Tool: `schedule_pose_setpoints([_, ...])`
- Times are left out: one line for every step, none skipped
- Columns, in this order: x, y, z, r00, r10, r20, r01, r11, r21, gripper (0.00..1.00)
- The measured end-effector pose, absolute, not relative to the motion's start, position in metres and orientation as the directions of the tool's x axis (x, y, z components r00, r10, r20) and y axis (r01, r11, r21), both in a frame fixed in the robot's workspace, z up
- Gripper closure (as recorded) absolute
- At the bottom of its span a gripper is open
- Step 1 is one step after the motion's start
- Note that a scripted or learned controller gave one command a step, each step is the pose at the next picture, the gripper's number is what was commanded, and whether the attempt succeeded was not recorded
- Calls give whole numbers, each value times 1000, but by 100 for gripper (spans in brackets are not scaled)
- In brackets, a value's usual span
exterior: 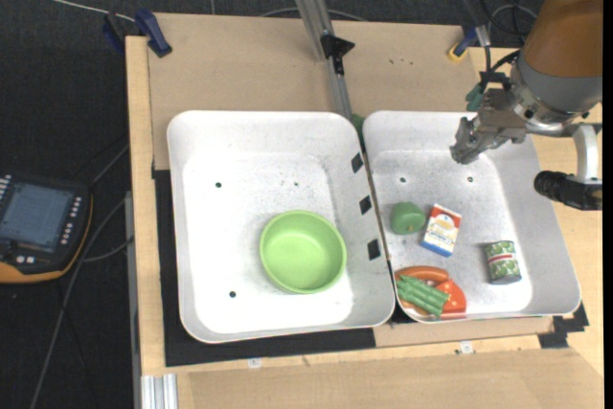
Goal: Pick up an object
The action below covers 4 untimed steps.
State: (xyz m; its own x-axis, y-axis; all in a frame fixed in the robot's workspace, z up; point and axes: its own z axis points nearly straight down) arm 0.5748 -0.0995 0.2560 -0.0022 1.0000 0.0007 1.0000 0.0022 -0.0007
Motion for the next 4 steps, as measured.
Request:
schedule_pose_setpoints([557,-43,257,-4,1000,1,1000,4,0,100])
schedule_pose_setpoints([537,4,240,-3,1000,1,1000,3,-2,100])
schedule_pose_setpoints([515,50,228,-4,1000,1,1000,4,-1,100])
schedule_pose_setpoints([502,91,240,-4,1000,1,1000,4,1,100])
